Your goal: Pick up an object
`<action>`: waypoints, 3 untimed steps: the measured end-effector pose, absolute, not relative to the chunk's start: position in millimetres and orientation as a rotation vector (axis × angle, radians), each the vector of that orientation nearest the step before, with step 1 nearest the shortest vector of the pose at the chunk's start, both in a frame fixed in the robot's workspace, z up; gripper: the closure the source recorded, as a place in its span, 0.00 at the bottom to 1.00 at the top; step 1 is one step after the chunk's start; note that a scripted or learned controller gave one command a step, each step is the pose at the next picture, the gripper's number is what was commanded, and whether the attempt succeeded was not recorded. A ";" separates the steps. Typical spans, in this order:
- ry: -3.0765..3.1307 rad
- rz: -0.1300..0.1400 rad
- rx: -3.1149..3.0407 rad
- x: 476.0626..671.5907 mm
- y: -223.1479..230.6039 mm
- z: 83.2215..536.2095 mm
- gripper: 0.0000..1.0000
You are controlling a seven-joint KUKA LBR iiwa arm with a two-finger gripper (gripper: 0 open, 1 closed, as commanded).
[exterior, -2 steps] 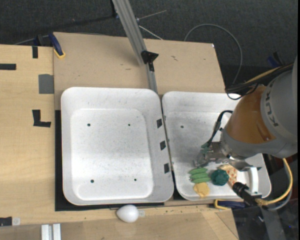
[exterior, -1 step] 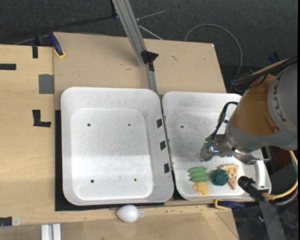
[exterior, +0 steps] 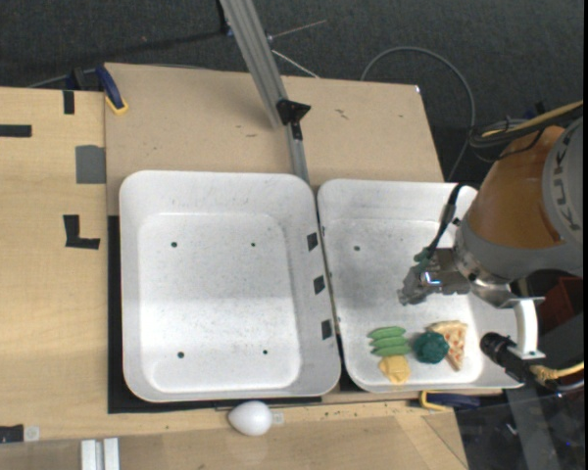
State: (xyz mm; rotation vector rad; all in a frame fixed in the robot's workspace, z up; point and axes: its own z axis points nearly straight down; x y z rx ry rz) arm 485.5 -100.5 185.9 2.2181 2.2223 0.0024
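Note:
In the right bin [exterior: 372, 213], near its front edge, lie a green ridged piece [exterior: 387, 338], a yellow piece [exterior: 395, 367], a dark green round lump [exterior: 431, 348] and a tan wedge with orange spots [exterior: 455, 342]. My gripper [exterior: 417, 287] hangs over the right bin's middle right, just above and behind these objects. Nothing shows between its fingers.
The left bin [exterior: 216, 282] lies beside the right one. A white egg-shaped object [exterior: 250, 418] rests on the bench in front of the left bin. A slanted metal rod [exterior: 265, 67] reaches in from the top. Cables trail at the right.

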 end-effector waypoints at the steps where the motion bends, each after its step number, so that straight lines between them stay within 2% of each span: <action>1: 2.221 0.004 2.217 486.6 -100.3 238.1 1.00; 2: 2.229 0.002 2.214 522.0 -52.1 241.0 1.00; 3: 2.230 -0.001 2.215 546.4 1.1 229.2 1.00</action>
